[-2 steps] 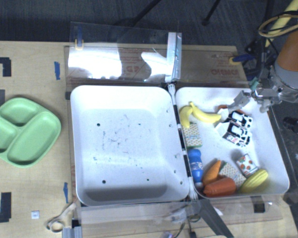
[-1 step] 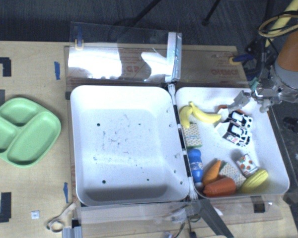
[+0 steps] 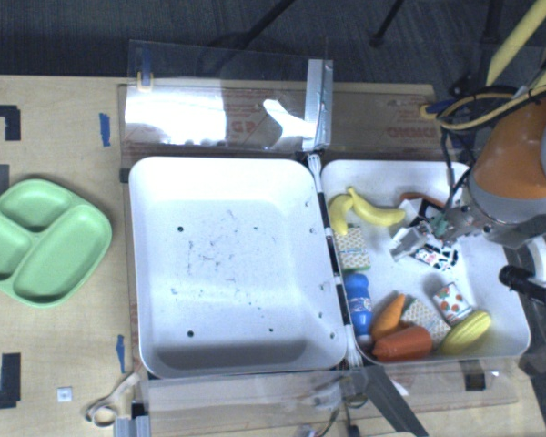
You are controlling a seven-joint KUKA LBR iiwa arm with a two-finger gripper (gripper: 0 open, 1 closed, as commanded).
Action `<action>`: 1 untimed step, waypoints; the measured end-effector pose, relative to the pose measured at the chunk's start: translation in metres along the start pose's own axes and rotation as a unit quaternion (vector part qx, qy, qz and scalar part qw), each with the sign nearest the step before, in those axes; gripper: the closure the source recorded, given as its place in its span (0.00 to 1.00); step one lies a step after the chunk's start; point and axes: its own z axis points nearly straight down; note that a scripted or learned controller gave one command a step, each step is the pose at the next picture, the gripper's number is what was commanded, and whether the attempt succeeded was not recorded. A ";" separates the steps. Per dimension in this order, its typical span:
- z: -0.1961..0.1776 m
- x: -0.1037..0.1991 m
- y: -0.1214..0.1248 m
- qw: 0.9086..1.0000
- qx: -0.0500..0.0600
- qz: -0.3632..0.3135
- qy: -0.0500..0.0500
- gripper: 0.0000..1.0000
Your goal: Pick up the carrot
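From where I stand, the gripper [image 3: 417,238] hangs over the upper middle of the right bin [image 3: 514,330], a cluster of grey and black metal at the end of the grey arm [image 3: 519,167] with its orange band; whether it is spread wide or pinched narrow I cannot tell from this angle, and nothing sits visibly in its grasp. Just beside it lies a small black-and-white patterned item [image 3: 437,258], and up toward the bin's far wall a yellow banana [image 3: 369,209], smooth and curved. The carrot [image 3: 389,313] is well apart from the tool, down near the front of the right bin: a short, tapered orange piece, glossy like moulded plastic, lying at a slant. It is hemmed in, touching or nearly touching a fatter red-orange vegetable [image 3: 402,342] below it, with a blue bottle [image 3: 358,302] close on its left and a checked packet [image 3: 425,315] on its right. That crowding is the risk, I'd say: a descent could land on a neighbour, nudge the carrot aside, or close on the similarly coloured red piece instead, and the slick tapered shape could squirt out of a pinch. A yellow lemon [image 3: 469,330] and a small printed can [image 3: 450,300] sit farther right. The left bin [image 3: 164,185] is scuffed white plastic; a green divided plate [image 3: 41,241] rests on the wooden bench [image 3: 55,371].
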 end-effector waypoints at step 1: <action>-0.006 -0.030 -0.057 0.997 0.004 -0.082 0.003 0.00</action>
